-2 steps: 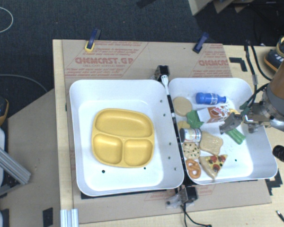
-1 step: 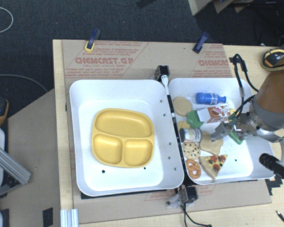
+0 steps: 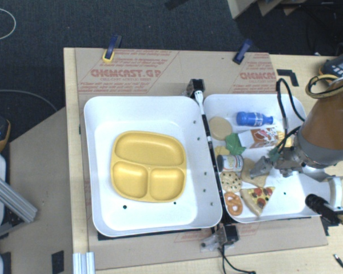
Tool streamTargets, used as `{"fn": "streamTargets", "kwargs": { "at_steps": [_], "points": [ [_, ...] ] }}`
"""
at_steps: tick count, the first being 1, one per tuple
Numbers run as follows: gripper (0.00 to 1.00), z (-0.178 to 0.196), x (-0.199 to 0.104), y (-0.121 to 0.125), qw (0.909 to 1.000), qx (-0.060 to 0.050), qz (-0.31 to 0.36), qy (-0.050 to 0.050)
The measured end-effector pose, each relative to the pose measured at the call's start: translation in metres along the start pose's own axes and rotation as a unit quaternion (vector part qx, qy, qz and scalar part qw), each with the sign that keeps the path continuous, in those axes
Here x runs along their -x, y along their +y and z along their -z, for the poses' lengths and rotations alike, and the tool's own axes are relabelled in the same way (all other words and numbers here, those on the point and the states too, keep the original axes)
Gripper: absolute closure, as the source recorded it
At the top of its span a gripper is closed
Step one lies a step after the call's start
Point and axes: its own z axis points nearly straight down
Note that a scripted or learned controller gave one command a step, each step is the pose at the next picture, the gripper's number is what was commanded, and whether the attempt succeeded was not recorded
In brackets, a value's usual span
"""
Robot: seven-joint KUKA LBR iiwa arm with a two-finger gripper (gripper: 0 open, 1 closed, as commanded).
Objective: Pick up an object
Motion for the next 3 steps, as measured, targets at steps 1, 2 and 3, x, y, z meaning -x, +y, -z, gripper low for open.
{"fn": "streamTargets", "kwargs": {
  "at_steps": [1, 2, 3],
  "points": [
    [0.00, -0.041, -0.001, 0.001, 1.0000, 0.002, 0.000, 0.001],
    [1.00, -0.027, 0.000, 0.003, 1.0000, 0.008, 0.000, -0.002],
    [1.00, 0.032, 0.008, 0.004, 1.0000, 0.006, 0.000, -0.003]
  ]
}}
